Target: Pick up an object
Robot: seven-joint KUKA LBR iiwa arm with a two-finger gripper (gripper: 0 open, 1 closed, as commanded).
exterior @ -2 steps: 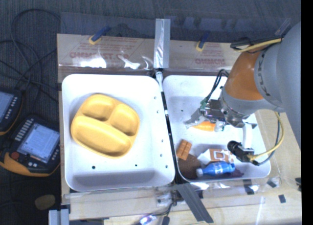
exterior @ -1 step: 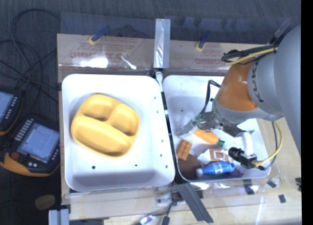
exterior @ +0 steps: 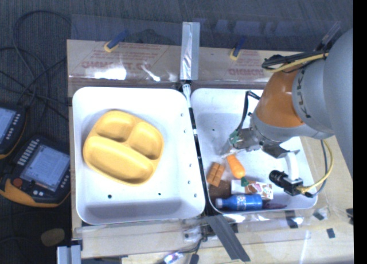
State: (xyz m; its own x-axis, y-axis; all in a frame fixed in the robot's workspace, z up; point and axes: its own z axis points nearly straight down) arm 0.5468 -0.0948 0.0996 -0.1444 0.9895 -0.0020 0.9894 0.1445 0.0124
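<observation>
Camera view from above gives me both white bins side by side. Starting at the left, the left bin [exterior: 92, 99] carries a big yellow moulded block [exterior: 122, 145], rounded and lobed, sitting near its middle. Moving across the divider into the right bin [exterior: 215, 105], I see a small cluster along the near wall: a brown-orange ridged piece [exterior: 215, 173], then an orange carrot-shaped toy [exterior: 235, 166] with a pale green tip, smooth and tapered, tilted with its upper end toward the arm. Below them lies a blue bottle [exterior: 241, 202] on its side, and a small printed carton [exterior: 259, 188] just beside it. The gripper [exterior: 239, 139] comes down from the grey arm with its orange band [exterior: 279, 102] on the right, and it sits just above the carrot's upper end, very near or touching it; I cannot tell which. I cannot tell whether the fingers are spread or closed, since the wrist body hides them. A black fitting [exterior: 285, 181] on a yellow cable hangs farther right.
</observation>
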